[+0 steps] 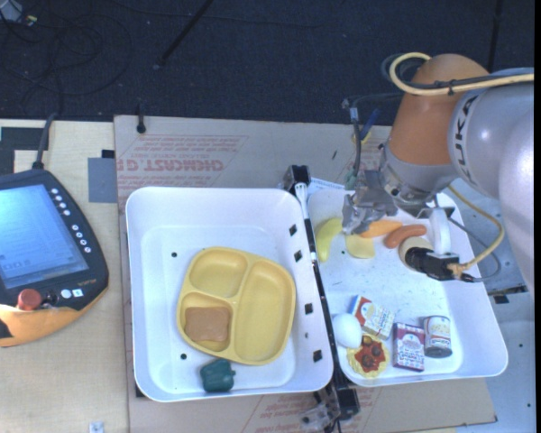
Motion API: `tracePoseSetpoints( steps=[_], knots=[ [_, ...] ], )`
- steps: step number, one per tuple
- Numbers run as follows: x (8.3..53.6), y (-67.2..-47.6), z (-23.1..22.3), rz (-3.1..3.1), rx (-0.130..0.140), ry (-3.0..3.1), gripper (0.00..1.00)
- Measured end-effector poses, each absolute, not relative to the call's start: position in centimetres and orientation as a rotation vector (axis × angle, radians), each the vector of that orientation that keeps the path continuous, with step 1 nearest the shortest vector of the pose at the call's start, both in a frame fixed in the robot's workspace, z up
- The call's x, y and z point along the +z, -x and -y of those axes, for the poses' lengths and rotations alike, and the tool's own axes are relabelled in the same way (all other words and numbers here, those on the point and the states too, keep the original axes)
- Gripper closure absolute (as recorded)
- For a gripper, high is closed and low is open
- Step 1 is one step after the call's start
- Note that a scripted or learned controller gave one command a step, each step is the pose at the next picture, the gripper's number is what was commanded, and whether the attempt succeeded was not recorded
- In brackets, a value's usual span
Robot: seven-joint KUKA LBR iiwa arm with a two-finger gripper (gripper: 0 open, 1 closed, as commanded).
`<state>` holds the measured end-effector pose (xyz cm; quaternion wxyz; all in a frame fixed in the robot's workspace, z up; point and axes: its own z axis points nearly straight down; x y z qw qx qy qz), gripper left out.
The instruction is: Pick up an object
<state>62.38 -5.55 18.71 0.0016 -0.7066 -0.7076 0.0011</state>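
1. In the camera view, you see the tool (359, 216) low in the right bin (487, 354), at that bin's far end, its tip right over a pale yellow piece (361, 245).
2. You cannot tell how wide the tool stands.
3. Beside that yellow piece lie a banana-like fruit (327, 237) and an orange sausage (406, 234).
4. Nothing looks lifted; judge the pick not yet done.
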Motion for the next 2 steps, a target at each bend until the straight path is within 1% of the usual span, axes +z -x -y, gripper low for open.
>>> tracePoseSetpoints(
  steps=[1,2],
  knots=[
    [18.7,-62.4,5.6,2.22,0.003,2.218,0.0],
    [8.9,-64.4,8.8,2.22,0.001,2.223,0.0]
  ],
)
